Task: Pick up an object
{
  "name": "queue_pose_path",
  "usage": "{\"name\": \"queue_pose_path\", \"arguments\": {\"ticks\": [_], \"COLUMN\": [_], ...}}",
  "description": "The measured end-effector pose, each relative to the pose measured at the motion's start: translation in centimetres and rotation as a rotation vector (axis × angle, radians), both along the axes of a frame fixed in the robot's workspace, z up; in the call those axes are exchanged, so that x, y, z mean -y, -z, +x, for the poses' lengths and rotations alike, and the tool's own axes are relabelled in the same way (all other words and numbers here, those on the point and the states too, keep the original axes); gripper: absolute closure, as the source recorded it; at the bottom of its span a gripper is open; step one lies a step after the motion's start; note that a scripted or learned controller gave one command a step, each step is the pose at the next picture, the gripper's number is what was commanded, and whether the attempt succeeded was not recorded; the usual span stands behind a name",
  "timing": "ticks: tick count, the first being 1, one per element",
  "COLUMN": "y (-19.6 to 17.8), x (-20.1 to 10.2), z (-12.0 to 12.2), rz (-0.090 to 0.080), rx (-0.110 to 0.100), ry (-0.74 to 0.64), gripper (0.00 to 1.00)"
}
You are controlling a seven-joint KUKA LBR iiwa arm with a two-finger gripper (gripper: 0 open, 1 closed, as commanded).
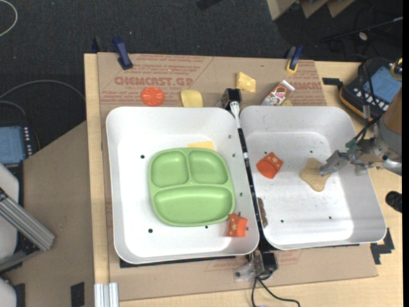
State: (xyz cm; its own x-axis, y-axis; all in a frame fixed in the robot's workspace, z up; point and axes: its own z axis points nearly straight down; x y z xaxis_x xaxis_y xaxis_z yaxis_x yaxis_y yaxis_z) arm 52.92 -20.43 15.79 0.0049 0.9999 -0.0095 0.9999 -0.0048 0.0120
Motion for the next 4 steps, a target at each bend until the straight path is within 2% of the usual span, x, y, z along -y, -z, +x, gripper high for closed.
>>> {"name": "queue_pose_path", "arguments": {"ticks": [1,2,3,4], "y": [7.5,6.9,6.9,5.8], "x": [-3.4,-2.6,-0.5,-0.8], "z": [5.7,1.2,-1.6,-1.3], "rz": [0.006,0.006,0.009,0.011], "rx": [-0.005,-0.003,-0.003,0.001], "ry": [-0.01,-0.004,-0.005,-0.007], "gripper": [0.0,0.0,0.0,1.0]}}
